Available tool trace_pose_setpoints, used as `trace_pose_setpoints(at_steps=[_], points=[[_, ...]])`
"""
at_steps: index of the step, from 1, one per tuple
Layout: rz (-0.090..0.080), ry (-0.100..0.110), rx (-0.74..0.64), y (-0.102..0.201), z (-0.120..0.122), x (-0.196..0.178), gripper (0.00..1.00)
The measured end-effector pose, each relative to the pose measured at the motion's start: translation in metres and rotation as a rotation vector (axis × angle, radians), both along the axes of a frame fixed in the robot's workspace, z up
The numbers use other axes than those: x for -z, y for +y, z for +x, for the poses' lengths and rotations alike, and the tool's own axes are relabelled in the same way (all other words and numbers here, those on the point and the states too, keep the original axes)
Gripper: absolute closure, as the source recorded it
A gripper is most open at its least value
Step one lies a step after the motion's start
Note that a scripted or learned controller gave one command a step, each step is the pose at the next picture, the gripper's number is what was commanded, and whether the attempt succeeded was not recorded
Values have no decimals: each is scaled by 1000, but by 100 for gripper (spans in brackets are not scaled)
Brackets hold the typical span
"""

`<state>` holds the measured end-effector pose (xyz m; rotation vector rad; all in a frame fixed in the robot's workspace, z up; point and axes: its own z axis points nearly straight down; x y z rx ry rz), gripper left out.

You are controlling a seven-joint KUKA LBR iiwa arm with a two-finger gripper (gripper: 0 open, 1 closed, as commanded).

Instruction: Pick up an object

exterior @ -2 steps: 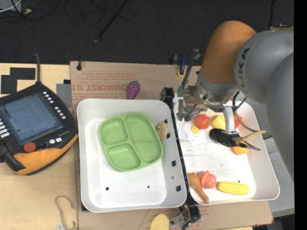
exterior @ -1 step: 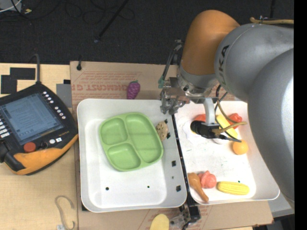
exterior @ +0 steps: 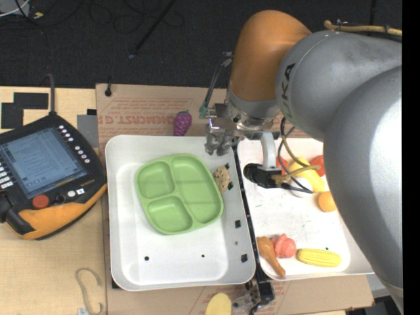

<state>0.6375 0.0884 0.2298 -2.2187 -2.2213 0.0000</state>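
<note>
Grey-and-orange arm (exterior: 341,97) poises its gripper (exterior: 218,142) over the far end of the seam between two white bins.

Seen from the overhead camera, the gripper sits just above the right rim of the left bin (exterior: 164,254); whether it is open or closed cannot be told. Just below it, a small speckled piece (exterior: 223,178) lies beside a green divided plate (exterior: 177,192). The right bin (exterior: 295,222) carries a yellow corn cob (exterior: 319,258), a pink toy (exterior: 285,245) and an orange fruit (exterior: 326,202). A purple item (exterior: 182,122) rests on cardboard (exterior: 144,107) beyond the bins.
</note>
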Motion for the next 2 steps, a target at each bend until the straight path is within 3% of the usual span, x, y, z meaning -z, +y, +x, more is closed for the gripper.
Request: trace_pose_setpoints(at_steps=[1,2], points=[[-3,4,2,-13,-15,8,100],[-2,2,2,-7,-17,7,100]])
